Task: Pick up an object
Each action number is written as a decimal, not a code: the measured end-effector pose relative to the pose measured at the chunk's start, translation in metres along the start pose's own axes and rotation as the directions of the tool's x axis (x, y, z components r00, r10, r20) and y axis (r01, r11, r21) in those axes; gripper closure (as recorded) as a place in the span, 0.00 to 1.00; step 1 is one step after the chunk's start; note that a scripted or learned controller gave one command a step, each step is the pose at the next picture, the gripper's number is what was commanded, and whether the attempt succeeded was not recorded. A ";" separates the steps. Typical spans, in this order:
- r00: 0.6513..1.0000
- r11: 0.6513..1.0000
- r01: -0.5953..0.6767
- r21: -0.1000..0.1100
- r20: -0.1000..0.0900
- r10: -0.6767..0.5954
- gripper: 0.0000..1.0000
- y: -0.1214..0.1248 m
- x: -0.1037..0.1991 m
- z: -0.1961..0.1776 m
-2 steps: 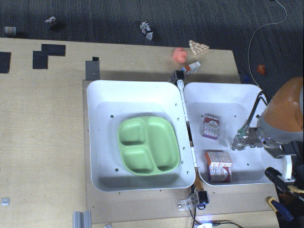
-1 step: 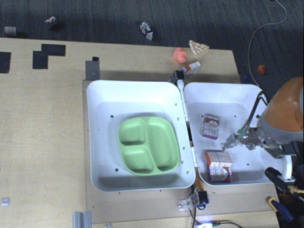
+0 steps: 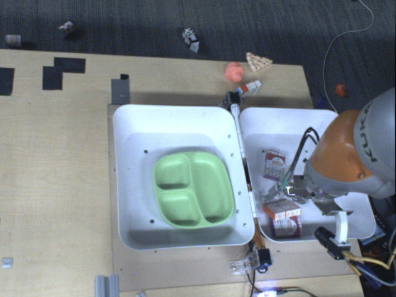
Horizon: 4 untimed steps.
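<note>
**Arm low over the right bin, reaching for a carton**

A small red-and-white carton [image 3: 284,220] lies near the front edge of the right bin [image 3: 322,121]; a second packet [image 3: 274,164] with red print lies just beyond it, toward the middle of that bin; something small and shiny [image 3: 276,192] sits between the two, too small to name. The gripper [image 3: 288,189] hangs just above the carton's far end, under the orange band of the arm [image 3: 337,153]; whether it is apart, together or clamped on anything, I cannot tell, since the wrist hides it. The left bin [image 3: 127,166] holds a green divided tray [image 3: 193,189]; on the bench behind the bins lie a pink ball [image 3: 234,72] and a wedge-shaped toy [image 3: 258,61].

My reading is that the reach-and-grasp step is in hand, not yet the lift; the next move calls for closing squarely across the carton and rising straight up, clear of the bin's wall.
</note>
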<state>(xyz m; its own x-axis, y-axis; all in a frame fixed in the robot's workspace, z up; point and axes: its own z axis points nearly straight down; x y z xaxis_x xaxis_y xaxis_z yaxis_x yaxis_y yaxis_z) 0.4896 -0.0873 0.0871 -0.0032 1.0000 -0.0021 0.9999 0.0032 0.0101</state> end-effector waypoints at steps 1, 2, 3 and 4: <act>1.000 1.000 0.002 -0.007 0.000 -0.002 1.00 0.003 0.000 -0.012; 1.000 1.000 -0.001 0.006 0.000 0.001 1.00 0.020 -0.089 -0.029; 1.000 1.000 0.000 0.007 -0.001 0.000 0.00 0.020 -0.088 -0.029; 1.000 1.000 -0.001 0.001 0.002 0.001 0.00 -0.001 -0.048 0.000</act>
<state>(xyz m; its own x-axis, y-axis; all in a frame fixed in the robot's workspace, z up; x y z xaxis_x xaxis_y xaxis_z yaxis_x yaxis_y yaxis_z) 0.4891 -0.1352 0.0870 -0.0025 1.0000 -0.0036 1.0000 0.0026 0.0094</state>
